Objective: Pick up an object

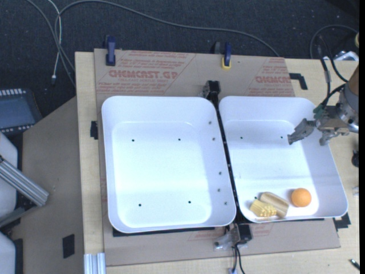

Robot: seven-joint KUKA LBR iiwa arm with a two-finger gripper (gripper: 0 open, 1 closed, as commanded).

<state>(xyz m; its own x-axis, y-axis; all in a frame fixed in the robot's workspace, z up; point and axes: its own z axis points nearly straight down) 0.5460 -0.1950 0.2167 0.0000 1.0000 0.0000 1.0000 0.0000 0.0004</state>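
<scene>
The right bin (319,153) serves as the landmark. In its near corner, toward the view's bottom, lie three things close together: an orange ball (301,197), a tan bread-like piece (275,201) just beside it, and a yellow corn-like piece (263,209) touching the tan one. The pincer (311,133) hangs over the bin's far right edge, well apart from those objects, its fingers (299,134) spread and released, with nothing between them. The left bin (165,161) sits against the right bin's left wall on the table (85,153).
</scene>
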